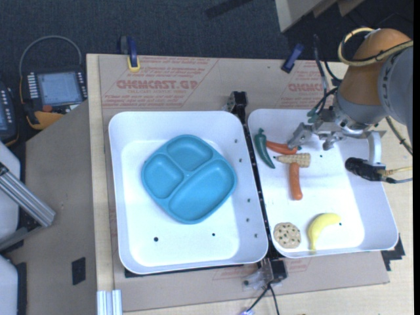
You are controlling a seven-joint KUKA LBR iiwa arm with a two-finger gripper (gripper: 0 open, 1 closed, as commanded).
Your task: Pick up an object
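The right bin (374, 209) holds several toy foods. A green pepper (263, 149) lies by its left wall, with an orange carrot (282, 147) and a tan corn piece (293, 159) beside it. Below them lies a red sausage (296, 182). A cookie (287, 235) and a yellow banana (323, 227) sit near the front edge. My gripper (314, 139) hangs over the back of this bin, just right of the carrot. Its fingers (299, 136) are spread open, with nothing between them.
The left bin (131, 228) carries a blue divided plate (189, 177). A black divider strip (252, 169) runs between the two bins. The arm's black cable end (362, 168) hangs over the right bin's right side.
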